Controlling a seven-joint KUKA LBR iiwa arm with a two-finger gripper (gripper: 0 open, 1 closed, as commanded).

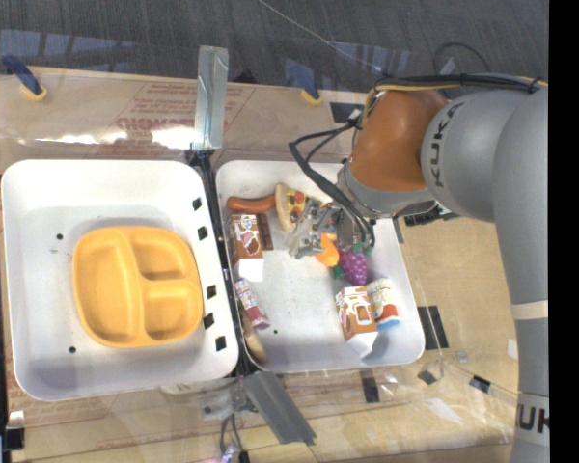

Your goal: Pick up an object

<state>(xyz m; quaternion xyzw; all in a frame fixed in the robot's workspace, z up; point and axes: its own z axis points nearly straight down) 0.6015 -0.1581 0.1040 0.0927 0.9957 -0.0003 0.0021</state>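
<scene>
At upper right we see the grey arm (482,152); its gripper (314,231) hangs over the right bin (309,350) beside purple grapes (354,266); finger state indiscernible.

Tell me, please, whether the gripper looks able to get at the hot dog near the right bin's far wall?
Probably yes: the hot dog lies uncovered, apart from the pizza slice, and the gripper is close by.

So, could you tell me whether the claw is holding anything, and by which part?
It cannot be told: the claw is down among the orange toy and purple grapes, with no clear grasp visible.
</scene>
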